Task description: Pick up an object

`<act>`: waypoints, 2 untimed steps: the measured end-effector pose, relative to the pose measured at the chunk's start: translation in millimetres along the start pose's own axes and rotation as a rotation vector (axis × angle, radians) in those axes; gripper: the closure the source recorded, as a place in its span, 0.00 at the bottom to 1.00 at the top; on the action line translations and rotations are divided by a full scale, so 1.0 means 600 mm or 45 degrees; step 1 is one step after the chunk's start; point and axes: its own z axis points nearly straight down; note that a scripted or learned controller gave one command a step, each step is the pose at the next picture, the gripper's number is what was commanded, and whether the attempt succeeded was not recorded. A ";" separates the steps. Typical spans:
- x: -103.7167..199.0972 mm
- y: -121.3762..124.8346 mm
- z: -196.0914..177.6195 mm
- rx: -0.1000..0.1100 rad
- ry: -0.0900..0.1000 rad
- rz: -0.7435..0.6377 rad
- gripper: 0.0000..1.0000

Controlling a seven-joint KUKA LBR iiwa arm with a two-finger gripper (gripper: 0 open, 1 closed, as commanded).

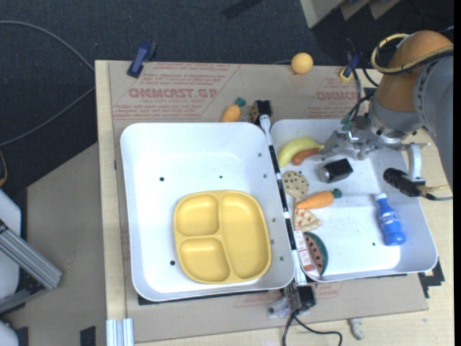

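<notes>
Camera view: two bins side by side.

Left bin: one yellow tray, parked centre-low.

Right bin: one banana, one cookie, one carrot, one watermelon slice, one blue bottle, one black block, likely pick stock.

Tool hangs at the bin's 12 o'clock, just above the block; grip state cannot be told.

**Count of things on the bench**

Two white bins: left bin with one yellow divided plate; right bin with one banana, one cookie, one carrot, one watermelon slice, one blue bottle at 3 o'clock
</notes>
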 end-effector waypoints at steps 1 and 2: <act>0.056 -0.049 0.001 0.004 0.003 -0.001 0.00; 0.001 0.013 0.001 0.019 0.005 -0.002 0.00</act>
